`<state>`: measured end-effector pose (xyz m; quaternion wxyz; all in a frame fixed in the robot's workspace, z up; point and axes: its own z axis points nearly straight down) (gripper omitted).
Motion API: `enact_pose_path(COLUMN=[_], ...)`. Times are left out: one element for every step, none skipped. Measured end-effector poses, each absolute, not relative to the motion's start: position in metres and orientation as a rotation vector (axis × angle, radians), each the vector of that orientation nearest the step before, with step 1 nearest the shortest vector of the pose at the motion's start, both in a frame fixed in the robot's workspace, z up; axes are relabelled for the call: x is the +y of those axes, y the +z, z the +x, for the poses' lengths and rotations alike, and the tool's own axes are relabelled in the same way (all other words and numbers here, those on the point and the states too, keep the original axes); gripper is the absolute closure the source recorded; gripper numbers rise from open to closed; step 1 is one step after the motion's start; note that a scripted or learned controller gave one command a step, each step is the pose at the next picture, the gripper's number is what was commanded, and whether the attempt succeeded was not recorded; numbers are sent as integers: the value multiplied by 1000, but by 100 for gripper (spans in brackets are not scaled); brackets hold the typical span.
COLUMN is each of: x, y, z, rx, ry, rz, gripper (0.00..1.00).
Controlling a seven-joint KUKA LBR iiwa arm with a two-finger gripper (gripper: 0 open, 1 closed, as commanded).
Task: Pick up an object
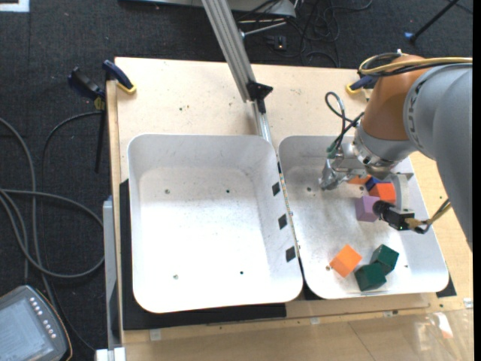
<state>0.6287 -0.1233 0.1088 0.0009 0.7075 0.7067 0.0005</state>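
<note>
The right bin (316,224) holds several small blocks. An orange cube (346,261) lies near its front, with two dark green blocks (377,267) just right of it. A lilac block (367,207) and a red-orange block (385,192) sit under the arm's wrist at the bin's right side. My gripper (329,177) hangs over the bin's upper middle, left of the lilac block, above bare bin floor. I see no object between its fingers.
The left bin (150,201) lies beside the right one on the wooden bench (188,96). A slanted metal rail (229,36) reaches down to the bins' shared edge. Blue and yellow clamps (113,77) sit at the bench's back left corner.
</note>
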Motion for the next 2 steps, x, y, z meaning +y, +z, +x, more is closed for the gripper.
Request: enact_pose_path(x=[-125, -127], y=[154, 197], z=[636, 638], rx=[2219, 2219], ry=[5, 5], rz=[2216, 2216], gripper=[100, 100])
